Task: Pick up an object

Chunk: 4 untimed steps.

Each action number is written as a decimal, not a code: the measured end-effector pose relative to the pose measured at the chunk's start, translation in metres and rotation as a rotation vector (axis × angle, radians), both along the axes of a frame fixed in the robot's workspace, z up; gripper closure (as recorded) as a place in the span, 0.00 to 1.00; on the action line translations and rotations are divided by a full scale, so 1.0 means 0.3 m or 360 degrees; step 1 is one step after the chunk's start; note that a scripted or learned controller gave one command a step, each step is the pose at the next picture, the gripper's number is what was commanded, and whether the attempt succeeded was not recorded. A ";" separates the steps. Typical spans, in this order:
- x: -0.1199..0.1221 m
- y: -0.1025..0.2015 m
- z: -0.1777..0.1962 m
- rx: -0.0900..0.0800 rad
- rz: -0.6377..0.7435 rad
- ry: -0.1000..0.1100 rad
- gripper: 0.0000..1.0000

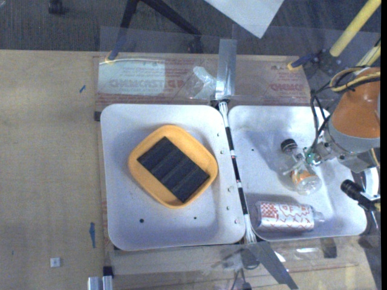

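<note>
In the right bin a small clear bottle with a black cap and an orange patch inside lies on its side. Along that bin's front wall lies a tube with a red and white pattern. My gripper reaches in from the right and hangs just above the bottle's right side, touching or nearly touching it. The left bin holds a yellow-orange dish with a black ribbed slab on top, lying at a slant.
The arm's orange band and grey wrist stand over the right bin's right edge, with black cables looping beside it. A crumpled clear wrapper lies behind the bins. A metal divider separates the two bins.
</note>
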<state>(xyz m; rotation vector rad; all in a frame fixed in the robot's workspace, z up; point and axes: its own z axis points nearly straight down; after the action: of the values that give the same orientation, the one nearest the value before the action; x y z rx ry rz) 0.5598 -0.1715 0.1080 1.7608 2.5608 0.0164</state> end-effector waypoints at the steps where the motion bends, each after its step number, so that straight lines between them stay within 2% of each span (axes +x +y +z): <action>1: 0.218 0.053 0.021 0.0025 -0.0651 0.0056 1.00; 2: -0.088 0.161 0.177 0.0026 -0.0486 0.0056 1.00; 3: -0.088 0.161 0.179 0.0026 -0.0486 0.0055 0.00; 4: -0.068 0.122 0.050 0.0023 -0.0390 0.0048 0.00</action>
<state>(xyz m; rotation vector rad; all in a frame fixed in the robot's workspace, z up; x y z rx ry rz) 0.5396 -0.1349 0.1231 2.0817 2.3500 0.0017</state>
